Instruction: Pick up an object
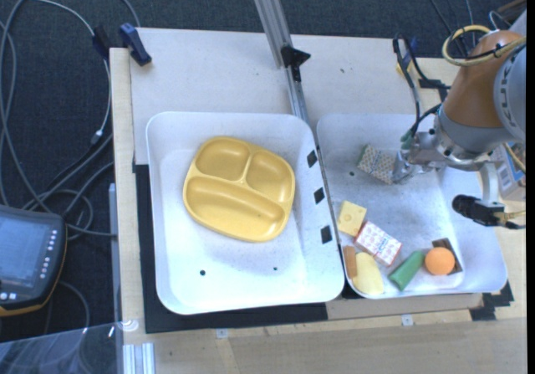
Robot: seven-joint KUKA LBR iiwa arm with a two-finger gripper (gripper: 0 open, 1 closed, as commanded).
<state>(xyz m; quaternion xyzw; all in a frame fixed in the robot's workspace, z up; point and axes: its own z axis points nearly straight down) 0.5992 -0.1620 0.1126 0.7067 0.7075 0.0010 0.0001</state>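
Observation:
My gripper is low over the right bin, in its upper part, below the grey arm's orange band. A tan speckled block lies just left of the gripper, touching it or nearly so. Nearer the front of the same bin lie a yellow cheese wedge, a white packet with red dots, a pale yellow piece, a green piece and an orange ball. I see nothing lifted off the bin floor.
The left bin holds a yellow divided plate. A metal post slants up from between the bins. Cables hang beside the arm. A black part juts over the right bin's right side.

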